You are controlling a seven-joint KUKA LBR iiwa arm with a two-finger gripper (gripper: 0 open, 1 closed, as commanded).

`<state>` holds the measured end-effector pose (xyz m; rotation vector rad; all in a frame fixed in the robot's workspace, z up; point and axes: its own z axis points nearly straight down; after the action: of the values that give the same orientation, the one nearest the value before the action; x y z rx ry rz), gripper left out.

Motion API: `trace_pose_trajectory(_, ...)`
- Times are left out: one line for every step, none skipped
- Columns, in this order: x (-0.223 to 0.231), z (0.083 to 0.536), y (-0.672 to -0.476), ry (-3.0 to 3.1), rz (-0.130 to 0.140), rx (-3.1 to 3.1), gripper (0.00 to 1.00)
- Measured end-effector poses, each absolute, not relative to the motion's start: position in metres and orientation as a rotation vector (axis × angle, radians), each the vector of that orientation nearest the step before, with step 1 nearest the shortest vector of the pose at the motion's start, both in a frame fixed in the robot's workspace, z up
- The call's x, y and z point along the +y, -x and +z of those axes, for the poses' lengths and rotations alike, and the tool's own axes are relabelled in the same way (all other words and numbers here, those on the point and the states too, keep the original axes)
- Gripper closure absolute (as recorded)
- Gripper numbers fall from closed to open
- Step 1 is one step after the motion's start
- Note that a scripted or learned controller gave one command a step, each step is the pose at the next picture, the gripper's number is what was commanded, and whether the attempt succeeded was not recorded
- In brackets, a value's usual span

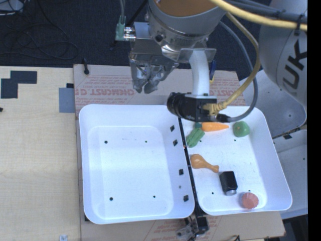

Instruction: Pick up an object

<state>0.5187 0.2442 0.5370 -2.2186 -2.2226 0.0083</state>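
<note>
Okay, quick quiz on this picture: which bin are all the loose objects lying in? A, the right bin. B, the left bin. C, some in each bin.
A: the orange carrot-shaped toy, green pepper-like piece, round green piece, tan drumstick-shaped toy, small black block and pink ball all lie in the right shallow white bin.

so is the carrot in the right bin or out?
In. The carrot lies on the right bin floor near its back edge, beside the green pepper.
</note>
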Motion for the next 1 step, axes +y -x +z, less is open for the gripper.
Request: trace_pose_trajectory(0.2446,0.4968,-0.5213,2.218,0.023,-2.219,1.00)
